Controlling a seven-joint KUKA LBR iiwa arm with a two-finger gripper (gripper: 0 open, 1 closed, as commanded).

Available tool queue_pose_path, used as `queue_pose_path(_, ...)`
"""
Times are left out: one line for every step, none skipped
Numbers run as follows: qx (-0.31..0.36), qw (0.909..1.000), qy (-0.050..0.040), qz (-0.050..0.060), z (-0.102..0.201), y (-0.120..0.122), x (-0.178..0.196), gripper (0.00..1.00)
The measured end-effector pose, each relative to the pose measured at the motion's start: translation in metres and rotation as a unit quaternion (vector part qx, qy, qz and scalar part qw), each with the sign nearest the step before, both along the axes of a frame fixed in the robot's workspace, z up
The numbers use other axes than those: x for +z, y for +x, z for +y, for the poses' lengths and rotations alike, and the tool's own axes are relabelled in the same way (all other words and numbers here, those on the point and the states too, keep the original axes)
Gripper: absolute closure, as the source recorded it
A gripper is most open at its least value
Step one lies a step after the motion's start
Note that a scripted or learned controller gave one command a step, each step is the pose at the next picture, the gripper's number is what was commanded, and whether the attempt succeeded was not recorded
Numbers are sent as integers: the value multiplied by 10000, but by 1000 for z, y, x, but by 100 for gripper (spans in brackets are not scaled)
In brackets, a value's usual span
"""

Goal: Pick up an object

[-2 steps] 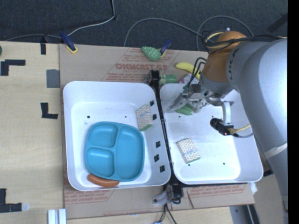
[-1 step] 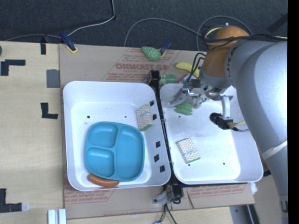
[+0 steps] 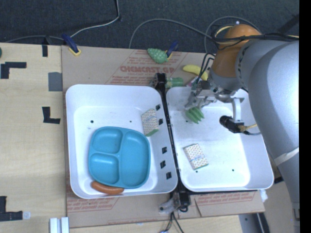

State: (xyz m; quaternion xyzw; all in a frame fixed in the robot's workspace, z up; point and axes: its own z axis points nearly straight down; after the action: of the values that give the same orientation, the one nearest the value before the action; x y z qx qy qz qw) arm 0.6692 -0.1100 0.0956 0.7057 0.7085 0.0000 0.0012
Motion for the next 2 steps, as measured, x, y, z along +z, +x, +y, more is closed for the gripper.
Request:
queue_pose_path(1,10000,-3,0,0,0,0,0)
queue_pose_path(-9,10000,-1,6,1,-1,-10,0)
